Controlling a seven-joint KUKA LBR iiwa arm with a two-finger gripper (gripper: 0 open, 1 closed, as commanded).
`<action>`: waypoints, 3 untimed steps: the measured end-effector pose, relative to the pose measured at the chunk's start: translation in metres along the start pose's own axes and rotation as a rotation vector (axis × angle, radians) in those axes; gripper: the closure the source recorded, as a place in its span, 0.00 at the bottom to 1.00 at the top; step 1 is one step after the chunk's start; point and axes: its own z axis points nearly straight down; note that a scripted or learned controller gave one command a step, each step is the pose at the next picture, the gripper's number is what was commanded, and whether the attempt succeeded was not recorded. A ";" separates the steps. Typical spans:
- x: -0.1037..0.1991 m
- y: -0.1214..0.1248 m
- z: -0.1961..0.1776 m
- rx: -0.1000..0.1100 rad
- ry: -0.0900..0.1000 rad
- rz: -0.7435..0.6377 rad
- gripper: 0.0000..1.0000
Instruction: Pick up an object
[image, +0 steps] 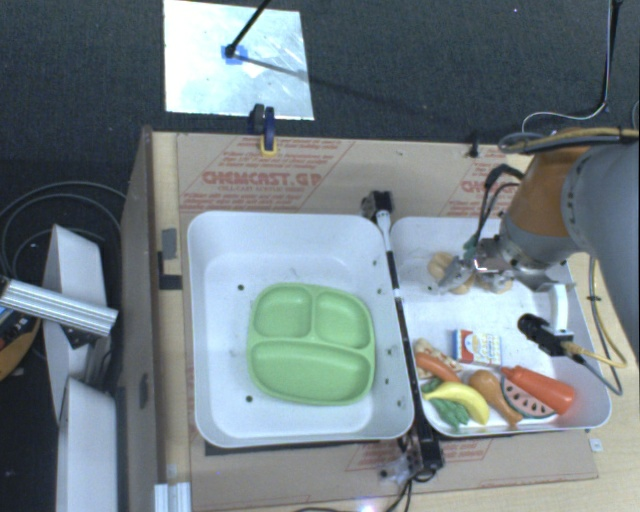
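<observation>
Arm (600, 195) reaches in from the right, with the orange band (540, 200) above the wrist. Gripper (461, 279) sits low in the far-left part of the right bin (418, 238). From this angle we can't tell if it is released, clenched or grasping anything.

Nearest candidate for the pick is a small tan lump (441, 264). It lies on the bin floor near the far-left corner, just beside the gripper on its left. We can't tell whether they touch.

The rest of the right bin's contents are crowded along the near side, well apart from the gripper:
- small white carton (477, 346) with red and blue print, about mid-bin
- carrot (434, 361) by the left wall, lying at a slant
- banana (462, 398) just in front of the carrot
- green piece (446, 416) at the near-left corner, touching the banana; too small for us to name
- brown pear-shaped piece (487, 386) between the banana and the watermelon slice (540, 392)
- the watermelon slice lies red side up, near the right wall

Left bin (225, 262) holds one green divided plate (310, 342). It lies flat, roughly centred, with three compartments facing up.

Both bins sit side by side on a cardboard sheet (260, 178) with red lettering.
</observation>
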 end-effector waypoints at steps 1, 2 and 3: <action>0.001 -0.002 -0.010 0.004 0.002 -0.002 1.00; 0.001 -0.001 -0.021 0.001 0.002 -0.005 1.00; 0.001 -0.045 0.002 0.013 0.004 0.005 1.00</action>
